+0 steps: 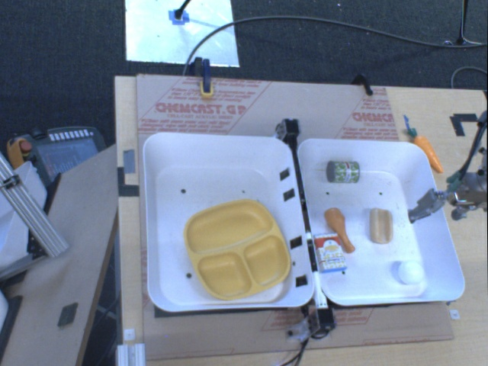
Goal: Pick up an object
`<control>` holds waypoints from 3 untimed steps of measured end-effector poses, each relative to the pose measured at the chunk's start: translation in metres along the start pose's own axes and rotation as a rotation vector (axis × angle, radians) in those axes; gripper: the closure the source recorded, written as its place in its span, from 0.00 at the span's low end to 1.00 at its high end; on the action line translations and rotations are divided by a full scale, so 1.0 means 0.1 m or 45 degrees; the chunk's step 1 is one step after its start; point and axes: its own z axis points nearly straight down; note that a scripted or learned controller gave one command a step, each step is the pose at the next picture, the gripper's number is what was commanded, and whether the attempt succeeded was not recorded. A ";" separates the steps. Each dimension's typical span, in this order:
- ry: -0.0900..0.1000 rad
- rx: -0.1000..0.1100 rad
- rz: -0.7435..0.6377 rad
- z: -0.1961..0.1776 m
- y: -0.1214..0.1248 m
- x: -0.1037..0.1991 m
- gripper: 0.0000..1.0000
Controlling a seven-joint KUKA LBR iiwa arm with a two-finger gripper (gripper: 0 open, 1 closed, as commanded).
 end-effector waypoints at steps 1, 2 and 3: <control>-0.003 -0.011 -0.004 -0.05 0.02 0.00 0.00; -0.001 -0.008 -0.003 0.41 0.01 0.09 0.00; 0.000 -0.004 -0.001 1.04 0.01 0.08 0.00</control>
